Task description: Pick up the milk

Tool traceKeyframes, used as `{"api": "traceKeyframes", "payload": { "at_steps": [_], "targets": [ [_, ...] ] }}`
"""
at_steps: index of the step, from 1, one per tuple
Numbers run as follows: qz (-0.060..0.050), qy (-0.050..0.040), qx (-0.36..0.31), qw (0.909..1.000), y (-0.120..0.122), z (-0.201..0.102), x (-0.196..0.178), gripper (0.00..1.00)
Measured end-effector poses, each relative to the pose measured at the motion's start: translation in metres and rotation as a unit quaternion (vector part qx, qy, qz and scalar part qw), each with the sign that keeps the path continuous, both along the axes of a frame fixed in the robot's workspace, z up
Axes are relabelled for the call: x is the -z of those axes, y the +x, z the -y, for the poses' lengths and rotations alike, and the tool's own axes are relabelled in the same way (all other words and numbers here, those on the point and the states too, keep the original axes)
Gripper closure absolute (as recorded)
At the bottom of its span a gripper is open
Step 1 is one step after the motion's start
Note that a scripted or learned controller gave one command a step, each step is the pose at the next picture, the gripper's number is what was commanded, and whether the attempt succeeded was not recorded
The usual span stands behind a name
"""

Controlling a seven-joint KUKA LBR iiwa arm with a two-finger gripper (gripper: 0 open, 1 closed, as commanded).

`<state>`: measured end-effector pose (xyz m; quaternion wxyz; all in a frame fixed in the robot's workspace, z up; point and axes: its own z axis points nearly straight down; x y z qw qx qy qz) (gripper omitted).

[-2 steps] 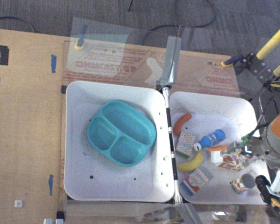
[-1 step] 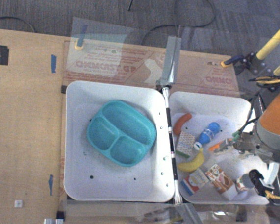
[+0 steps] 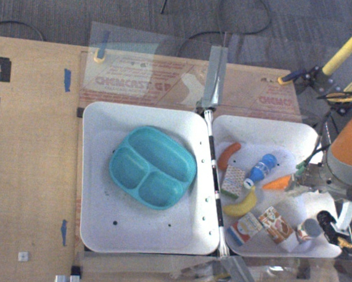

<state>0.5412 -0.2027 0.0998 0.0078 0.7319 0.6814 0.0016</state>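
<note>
Grey arm with orange band over right bin's (image 3: 261,128) right edge, end effector (image 3: 304,178) grip state unclear, milk carton (image 3: 275,225) lying near front of that bin, banana (image 3: 242,205) beside it, teal divided plate (image 3: 153,167) in left bin (image 3: 95,210).

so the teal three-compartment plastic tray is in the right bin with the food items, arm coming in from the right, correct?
Not quite: the camera view shows the teal three-compartment plastic tray in the left white bin, alone. The food items, including the yellow banana, lie in the right white bin. The arm does come from the right.
</note>
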Motion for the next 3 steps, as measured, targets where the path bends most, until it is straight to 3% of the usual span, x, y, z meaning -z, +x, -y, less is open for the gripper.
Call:
{"api": "traceKeyframes", "payload": {
  "at_steps": [1,2,3],
  "targets": [
    [0.0,0.0001,0.0,1.0,0.0,0.0,0.0,0.0],
    [-0.003,-0.0022,-0.398,0.9175,-0.044,-0.042,0.011,0.0],
    [-0.005,-0.0001,-0.384,0.9233,-0.006,-0.033,-0.119,0.0]
  ]
}}
